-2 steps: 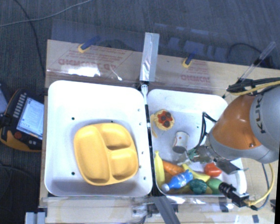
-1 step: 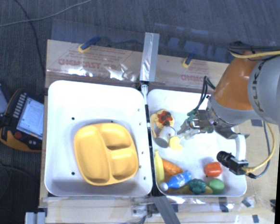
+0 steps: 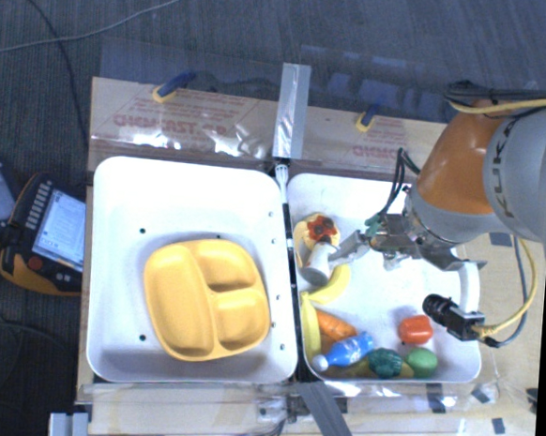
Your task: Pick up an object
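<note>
The right bin (image 3: 466,275) holds several small toys. Along its left wall lie a red-and-yellow piece (image 3: 321,229), a white piece (image 3: 316,258) and a banana (image 3: 336,283). An orange carrot (image 3: 335,325), a blue bottle (image 3: 347,348), a dark green piece (image 3: 386,362), a light green piece (image 3: 422,360) and a red piece (image 3: 416,327) lie along the front. My gripper (image 3: 374,243) hangs low over the bin's middle, just right of the banana and the white piece. The wrist hides its underside.
The left bin (image 3: 124,201) holds a yellow divided tray (image 3: 208,297). A black part with a cable (image 3: 452,315) juts from the arm over the right bin's right side. A handheld pendant (image 3: 46,237) lies off the bench at far left.
</note>
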You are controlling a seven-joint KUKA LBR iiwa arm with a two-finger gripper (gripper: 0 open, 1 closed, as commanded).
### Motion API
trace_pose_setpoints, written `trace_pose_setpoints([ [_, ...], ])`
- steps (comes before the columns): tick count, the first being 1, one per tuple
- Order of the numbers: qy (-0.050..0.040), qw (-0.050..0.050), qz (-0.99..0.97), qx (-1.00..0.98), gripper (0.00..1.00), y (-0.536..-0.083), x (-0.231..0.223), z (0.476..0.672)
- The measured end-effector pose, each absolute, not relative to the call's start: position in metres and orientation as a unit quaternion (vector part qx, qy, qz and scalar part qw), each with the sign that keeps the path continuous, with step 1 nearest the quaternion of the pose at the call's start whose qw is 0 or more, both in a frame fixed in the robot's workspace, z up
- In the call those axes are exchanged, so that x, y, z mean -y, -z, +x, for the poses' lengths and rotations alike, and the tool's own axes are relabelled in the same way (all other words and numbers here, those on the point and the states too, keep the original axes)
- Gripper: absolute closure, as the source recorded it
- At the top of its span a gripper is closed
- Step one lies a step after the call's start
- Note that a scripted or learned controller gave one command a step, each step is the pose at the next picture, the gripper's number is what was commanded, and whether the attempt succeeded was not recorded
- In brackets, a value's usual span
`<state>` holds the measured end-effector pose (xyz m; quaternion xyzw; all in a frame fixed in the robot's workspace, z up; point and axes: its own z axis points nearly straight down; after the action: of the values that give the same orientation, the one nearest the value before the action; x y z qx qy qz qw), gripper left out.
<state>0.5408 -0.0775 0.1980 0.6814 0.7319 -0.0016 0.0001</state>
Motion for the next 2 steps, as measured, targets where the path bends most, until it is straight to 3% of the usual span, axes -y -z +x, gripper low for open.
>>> trace_pose_setpoints([
  [1, 0.0014, -0.001, 0.668, -0.744, 0.00, -0.186, -0.001, 0.531],
  [2, 0.0023, 0.000, 0.682, -0.731, 0.00, -0.183, 0.073, 0.581],
])
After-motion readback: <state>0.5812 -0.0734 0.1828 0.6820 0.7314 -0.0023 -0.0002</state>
